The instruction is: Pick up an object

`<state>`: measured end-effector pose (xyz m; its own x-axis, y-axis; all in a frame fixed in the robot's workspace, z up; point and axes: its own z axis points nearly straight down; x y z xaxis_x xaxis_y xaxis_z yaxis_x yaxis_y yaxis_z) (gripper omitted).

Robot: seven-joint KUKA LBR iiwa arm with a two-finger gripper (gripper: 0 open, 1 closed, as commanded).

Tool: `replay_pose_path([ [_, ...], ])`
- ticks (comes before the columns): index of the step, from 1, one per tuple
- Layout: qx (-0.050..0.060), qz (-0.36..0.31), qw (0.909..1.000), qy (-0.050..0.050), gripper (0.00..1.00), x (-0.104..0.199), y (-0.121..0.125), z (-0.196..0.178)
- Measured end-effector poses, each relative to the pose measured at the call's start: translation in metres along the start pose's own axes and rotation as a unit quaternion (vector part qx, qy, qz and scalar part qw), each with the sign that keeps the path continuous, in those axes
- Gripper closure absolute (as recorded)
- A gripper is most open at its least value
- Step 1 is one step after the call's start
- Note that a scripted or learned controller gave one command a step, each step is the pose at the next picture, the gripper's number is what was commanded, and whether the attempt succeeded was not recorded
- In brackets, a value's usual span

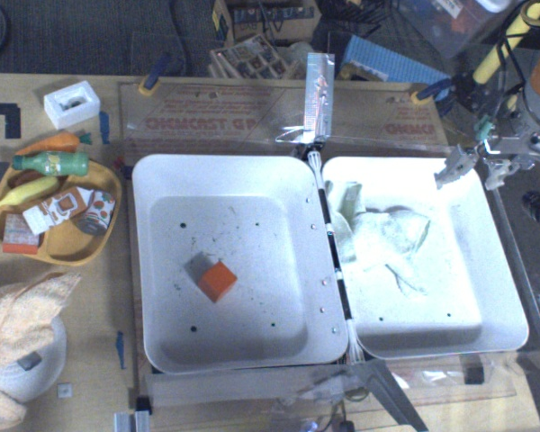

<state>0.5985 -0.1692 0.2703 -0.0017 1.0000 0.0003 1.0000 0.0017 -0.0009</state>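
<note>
The tool (475, 165) hangs open and holding nothing over the right bin's (495, 331) far corner, well apart from the orange block (220, 281) in the left bin (162, 331).

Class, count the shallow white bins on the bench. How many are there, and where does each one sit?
2. The left bin holds an orange block beside a small grey piece. The right bin sits against it, holding a crumpled pale cloth.
</note>
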Motion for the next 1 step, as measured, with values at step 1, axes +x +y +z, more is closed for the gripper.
replay_pose_path([
  [1, 0.000, 0.006, 1.0000, 0.000, 0.00, -0.0086, -0.0019, 0.1528],
])
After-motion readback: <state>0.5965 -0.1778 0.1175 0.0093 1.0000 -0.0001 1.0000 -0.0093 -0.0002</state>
